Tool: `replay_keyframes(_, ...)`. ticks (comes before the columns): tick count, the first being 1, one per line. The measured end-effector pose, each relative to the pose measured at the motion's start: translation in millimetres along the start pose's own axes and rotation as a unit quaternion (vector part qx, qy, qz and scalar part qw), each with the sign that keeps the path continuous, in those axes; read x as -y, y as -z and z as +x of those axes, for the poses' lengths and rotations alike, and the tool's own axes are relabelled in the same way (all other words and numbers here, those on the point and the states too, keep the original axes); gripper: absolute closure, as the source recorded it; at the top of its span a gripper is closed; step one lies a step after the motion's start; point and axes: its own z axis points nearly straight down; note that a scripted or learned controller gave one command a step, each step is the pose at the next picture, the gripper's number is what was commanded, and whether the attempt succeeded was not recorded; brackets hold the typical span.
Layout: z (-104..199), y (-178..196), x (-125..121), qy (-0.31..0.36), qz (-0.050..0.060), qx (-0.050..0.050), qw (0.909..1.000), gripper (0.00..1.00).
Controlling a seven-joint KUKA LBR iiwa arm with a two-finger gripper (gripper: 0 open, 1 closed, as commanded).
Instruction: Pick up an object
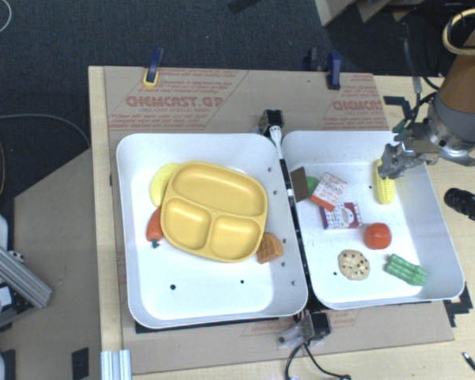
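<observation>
Gripper [393, 165] sits at the upper right of the frame, over the right bin [443, 236], right above the top end of the corn cob [384, 184]; I cannot tell its state. Lower in that bin lie a tomato [378, 235], cookie [353, 264] and green pod [405, 270]. Left bin [134, 236] holds a yellow tray [214, 210].

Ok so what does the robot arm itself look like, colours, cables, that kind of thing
The arm comes in from the right of the camera view: a rounded grey body with a broad orange band above the wrist. Thin dark cables run along its near side toward the wrist. The gripper at its end is a small, blocky assembly of grey metal, darker than the arm's shell. No lettering or markings are legible on it.
</observation>
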Motion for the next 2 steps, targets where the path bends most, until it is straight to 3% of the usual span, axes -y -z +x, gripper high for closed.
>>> replay_keyframes(1,54,-2,-13,0.001,-0.001,0.000,1.0000,1.00)
replay_keyframes(2,70,0,-5,-0.002,0.000,0.001,1.0000,1.00)
